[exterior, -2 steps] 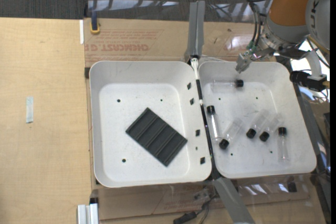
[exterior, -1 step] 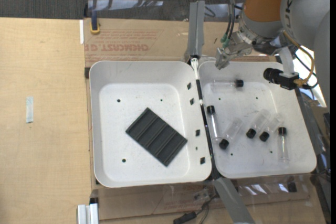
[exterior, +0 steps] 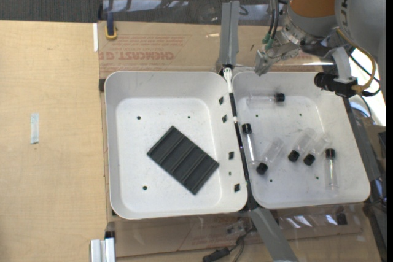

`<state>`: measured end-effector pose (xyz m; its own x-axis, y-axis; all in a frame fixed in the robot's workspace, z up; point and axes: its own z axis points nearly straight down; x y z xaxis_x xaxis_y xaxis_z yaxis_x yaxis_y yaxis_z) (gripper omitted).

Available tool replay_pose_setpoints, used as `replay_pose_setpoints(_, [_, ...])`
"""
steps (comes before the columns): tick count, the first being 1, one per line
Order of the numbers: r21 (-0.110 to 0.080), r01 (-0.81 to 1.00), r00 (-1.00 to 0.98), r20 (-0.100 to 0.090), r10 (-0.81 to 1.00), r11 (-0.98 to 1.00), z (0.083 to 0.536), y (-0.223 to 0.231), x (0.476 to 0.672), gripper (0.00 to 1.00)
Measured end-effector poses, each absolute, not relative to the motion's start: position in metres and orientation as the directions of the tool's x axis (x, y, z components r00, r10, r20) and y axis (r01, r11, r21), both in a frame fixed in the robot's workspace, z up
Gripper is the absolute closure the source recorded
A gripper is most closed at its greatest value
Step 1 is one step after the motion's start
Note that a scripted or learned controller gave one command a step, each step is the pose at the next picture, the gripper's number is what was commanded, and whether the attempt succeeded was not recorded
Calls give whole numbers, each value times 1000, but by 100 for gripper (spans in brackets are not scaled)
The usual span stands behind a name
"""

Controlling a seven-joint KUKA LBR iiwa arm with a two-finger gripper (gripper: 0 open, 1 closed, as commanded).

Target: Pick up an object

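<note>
Two white bins sit side by side on the cardboard-covered bench, and the gripper [exterior: 265,61], whose jaw state cannot be told, hangs above the right bin's [exterior: 350,193] far rim, apparently approaching; next it must descend onto a clear vial [exterior: 265,97].

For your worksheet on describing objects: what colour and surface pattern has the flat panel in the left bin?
Dark grey with parallel ridges, clearest in the camera view.

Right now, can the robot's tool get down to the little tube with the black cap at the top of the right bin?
Probably yes. The tool hangs above the right bin's far rim, and the capped tube lies just below it on open floor, apart from the other tubes, with nothing over it.
</note>
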<state>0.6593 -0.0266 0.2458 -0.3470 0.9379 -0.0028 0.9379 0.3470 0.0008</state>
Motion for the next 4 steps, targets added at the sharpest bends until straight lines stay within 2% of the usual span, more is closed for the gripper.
replay_pose_setpoints(1, [-1, 912, -409, -2, 912, 409, 248, -19, 659, 100])
replay_pose_setpoints(2, [-2, 897, -442, -1, 897, 442, 260, -17, 638, 100])
replay_pose_setpoints(3, [0, 877, -480, -2, 877, 480, 244, -11, 654, 100])
replay_pose_setpoints(4, [0, 788, -616, -2, 788, 616, 258, 2, 659, 100])
